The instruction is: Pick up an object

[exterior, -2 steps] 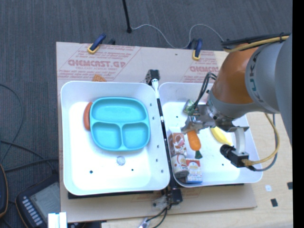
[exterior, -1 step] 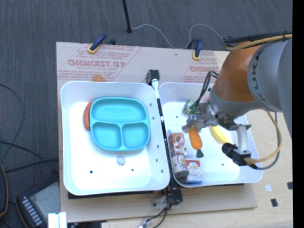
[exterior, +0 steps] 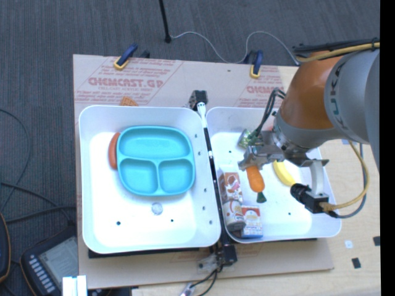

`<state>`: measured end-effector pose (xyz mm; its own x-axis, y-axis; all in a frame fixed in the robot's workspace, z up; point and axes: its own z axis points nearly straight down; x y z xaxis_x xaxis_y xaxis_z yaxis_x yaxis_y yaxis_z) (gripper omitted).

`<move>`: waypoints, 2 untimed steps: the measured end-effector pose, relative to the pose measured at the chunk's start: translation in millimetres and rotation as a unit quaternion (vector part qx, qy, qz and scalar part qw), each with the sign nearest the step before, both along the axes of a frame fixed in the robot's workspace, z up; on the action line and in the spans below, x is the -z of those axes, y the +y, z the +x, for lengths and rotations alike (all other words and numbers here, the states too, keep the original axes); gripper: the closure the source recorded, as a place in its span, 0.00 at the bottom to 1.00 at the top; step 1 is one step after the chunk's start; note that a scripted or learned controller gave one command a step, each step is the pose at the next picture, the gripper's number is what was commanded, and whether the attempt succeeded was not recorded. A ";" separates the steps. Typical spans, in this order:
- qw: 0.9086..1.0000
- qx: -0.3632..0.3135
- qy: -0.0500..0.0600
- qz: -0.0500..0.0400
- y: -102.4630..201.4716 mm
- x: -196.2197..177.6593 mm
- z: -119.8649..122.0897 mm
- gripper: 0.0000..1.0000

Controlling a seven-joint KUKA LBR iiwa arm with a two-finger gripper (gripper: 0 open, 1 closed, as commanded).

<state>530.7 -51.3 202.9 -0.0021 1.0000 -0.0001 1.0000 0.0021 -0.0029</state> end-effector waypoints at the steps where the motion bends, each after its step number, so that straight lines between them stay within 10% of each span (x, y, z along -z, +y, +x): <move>1: 1.000 0.000 0.000 0.000 -0.1 -9.5 0.4 1.00; 2: 1.000 0.001 -0.001 0.000 41.8 -11.3 -31.3 1.00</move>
